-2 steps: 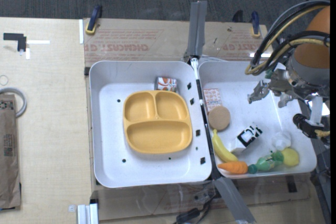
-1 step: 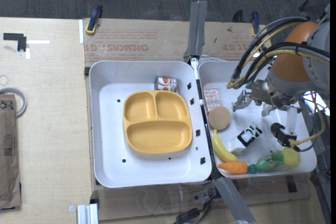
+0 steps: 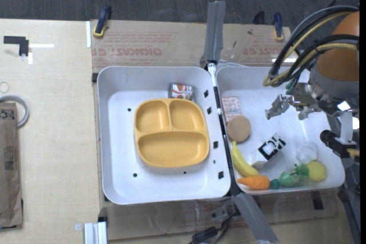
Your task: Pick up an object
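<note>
Fingers (image 3: pixel 277 108) above right bin (image 3: pixel 251 84), objects below.

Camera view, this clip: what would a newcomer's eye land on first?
Most likely the yellow divided plate, lying in the middle of the left bin with a small printed carton just behind it. Next, the cluster in the right bin: a banana and a carrot along the front, and a round brown piece behind them. The gripper hangs above that bin.
</note>
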Tool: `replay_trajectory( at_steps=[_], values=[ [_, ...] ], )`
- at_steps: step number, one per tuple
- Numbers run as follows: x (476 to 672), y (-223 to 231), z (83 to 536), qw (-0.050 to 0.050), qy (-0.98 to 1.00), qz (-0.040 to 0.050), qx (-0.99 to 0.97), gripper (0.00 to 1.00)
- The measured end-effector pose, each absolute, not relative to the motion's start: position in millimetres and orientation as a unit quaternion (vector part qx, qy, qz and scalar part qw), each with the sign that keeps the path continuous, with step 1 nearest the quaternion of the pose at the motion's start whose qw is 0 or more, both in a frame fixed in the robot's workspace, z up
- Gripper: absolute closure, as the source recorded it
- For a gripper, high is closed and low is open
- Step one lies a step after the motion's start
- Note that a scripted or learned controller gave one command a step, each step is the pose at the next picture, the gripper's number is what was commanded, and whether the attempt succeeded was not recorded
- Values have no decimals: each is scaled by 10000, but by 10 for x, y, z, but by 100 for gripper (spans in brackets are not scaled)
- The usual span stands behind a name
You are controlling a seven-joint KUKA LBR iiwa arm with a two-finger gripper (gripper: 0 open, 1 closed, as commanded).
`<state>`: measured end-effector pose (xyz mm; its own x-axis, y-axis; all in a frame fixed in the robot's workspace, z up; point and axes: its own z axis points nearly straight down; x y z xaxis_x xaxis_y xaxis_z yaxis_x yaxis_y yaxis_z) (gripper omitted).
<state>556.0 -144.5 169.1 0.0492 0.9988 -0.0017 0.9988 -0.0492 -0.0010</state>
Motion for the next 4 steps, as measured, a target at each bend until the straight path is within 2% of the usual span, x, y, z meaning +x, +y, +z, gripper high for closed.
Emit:
replay_trajectory(
  at_steps=[1,2,3,4],
  values=[
    [5118,-1369,1422,-10,7139,-13,7002,0],
    [5187,-1037,1591,-1,7510,-9,6603,0],
    [5424,-1061,914,-2,8261,-6,5636,0],
    [5062,-1426,1723,5,8652,-5,5014,0]
  ],
)
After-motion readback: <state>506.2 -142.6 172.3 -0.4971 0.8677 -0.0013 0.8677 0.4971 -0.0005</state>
